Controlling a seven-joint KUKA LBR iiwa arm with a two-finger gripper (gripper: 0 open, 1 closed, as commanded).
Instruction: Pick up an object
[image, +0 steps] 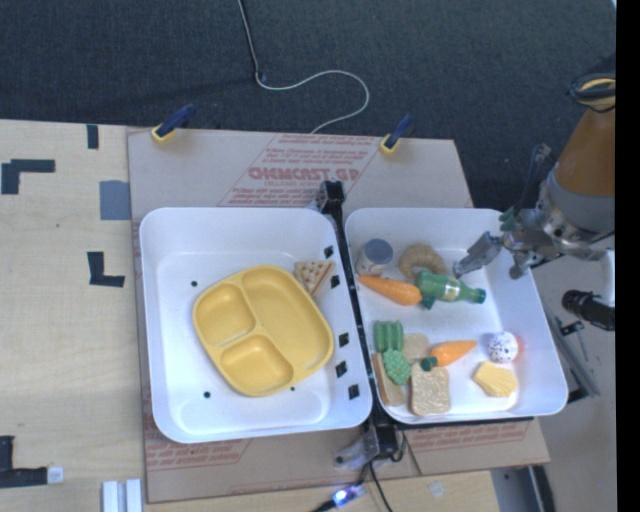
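I take the green bottle (452, 290) as the likeliest pick: it lies on its side in the right bin (548, 330), its neck toward the far right wall. The gripper (478, 256) hangs just above and beside that end, at the upper right of the bin. I can't tell from here how wide it stands, and I see nothing held in it.

My worry is the crowding. The larger carrot (392, 291) lies touching the bottle's base, so a slanted descent could nudge both, or roll the bottle away. A tan bun (421, 259) and a small grey cup (377, 252) sit just behind. Nearer me are a green pepper piece (393, 352), a bread slice (431, 391), a smaller carrot (452, 351), a white speckled ball (502, 347) and a cheese wedge (495, 380). The left bin (165, 330) holds a yellow divided tray (262, 329) and a cracker (313, 272).
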